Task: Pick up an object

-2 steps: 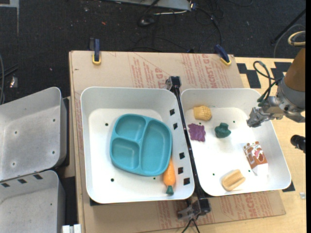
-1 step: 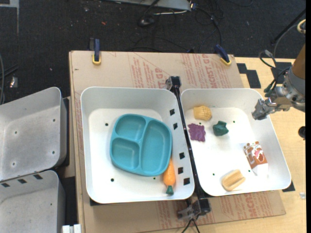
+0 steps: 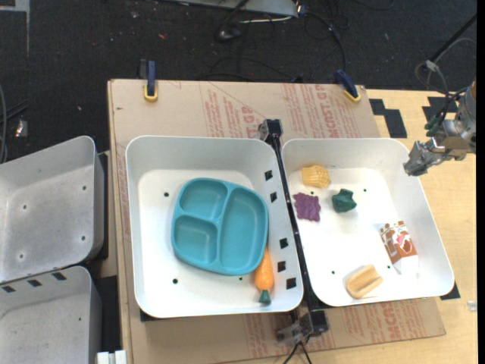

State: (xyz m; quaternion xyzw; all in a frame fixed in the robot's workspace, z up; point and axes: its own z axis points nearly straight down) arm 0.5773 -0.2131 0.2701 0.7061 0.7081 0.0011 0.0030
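The right bin (image 3: 424,196) holds a yellow corn piece (image 3: 316,176), a purple grape bunch (image 3: 307,206), a dark green lump (image 3: 345,200), a red-and-white packet (image 3: 398,243) and a tan bread piece (image 3: 363,280). My gripper (image 3: 419,161) hangs at the far right, just over the right bin's upper right rim, apart from all of these. It is small and blurred at the frame edge. In the left bin lie a teal divided plate (image 3: 220,225) and an orange carrot (image 3: 264,274) at the plate's lower right.
A black divider (image 3: 286,218) runs between the two bins. Both bins sit on a cardboard sheet (image 3: 227,105) held by two clamps at its far edge. Two grey trays (image 3: 45,203) lie off to the left.
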